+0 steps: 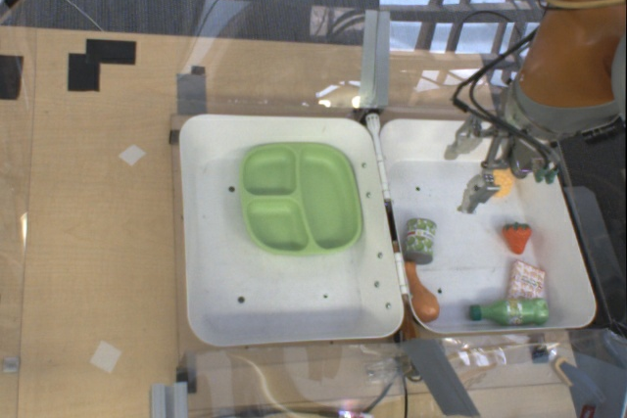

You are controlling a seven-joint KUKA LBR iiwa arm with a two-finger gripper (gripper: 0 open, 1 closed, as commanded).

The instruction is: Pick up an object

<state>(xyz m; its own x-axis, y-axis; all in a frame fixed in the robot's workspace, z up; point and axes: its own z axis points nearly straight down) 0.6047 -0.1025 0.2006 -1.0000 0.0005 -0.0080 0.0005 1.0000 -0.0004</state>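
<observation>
My gripper (469, 171) hangs over the upper part of the right bin (441, 166), under the orange-banded wrist. It is open: one finger (458, 145) and the other finger (478, 194) stand apart with nothing between them. A small yellow object (504, 182) lies just right of the lower finger, partly hidden by the wrist. Below are a green can (420, 239), a red strawberry (517, 236), a pink box (527, 281), a green bottle (509, 312) and an orange-brown carrot-like piece (422, 297) at the bin's left wall.
The left bin (211, 299) holds a green divided plate (299, 198). A low divider (384, 210) separates the two bins. Black cables (480, 73) loop from the wrist above the right bin's far edge.
</observation>
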